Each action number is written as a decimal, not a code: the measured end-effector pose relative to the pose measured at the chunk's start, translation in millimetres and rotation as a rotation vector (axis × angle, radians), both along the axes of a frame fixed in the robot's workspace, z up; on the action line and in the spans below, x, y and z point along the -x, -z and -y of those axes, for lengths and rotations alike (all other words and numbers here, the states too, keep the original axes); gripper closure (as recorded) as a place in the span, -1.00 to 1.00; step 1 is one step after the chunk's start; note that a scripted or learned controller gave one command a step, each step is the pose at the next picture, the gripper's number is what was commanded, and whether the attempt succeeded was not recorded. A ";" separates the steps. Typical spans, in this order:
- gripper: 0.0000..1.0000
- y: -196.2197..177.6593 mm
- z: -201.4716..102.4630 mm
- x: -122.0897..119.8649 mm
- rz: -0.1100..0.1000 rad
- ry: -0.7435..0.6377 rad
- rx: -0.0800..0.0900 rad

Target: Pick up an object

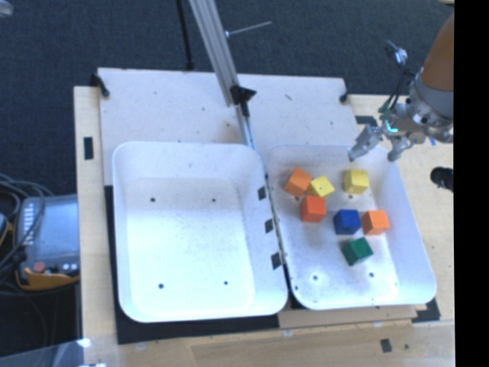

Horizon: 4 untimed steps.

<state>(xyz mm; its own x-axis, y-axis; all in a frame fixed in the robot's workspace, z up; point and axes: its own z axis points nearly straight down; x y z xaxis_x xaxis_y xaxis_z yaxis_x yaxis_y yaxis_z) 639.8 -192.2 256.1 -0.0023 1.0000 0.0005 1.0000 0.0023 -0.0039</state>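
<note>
Coloured blocks cluster in the right-hand shallow white bin [409, 228], within reach; the two-finger gripper [377, 147] hovers spread and empty above the yellow cube [356, 180], poised to descend.

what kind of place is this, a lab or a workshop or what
Most likely a robotics lab test bench. A robot arm's gripper hangs over one of two white bins holding small coloured blocks, an aluminium camera mast rises behind the bins, and an electronic unit with cables sits on dark carpet beside the bench.
</note>
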 end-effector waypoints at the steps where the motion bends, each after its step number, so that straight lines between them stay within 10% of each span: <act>1: -1.00 -3.3 0.4 -0.7 0.004 -0.002 0.003; 4: -1.00 116.0 -8.5 -21.4 0.016 -0.003 0.005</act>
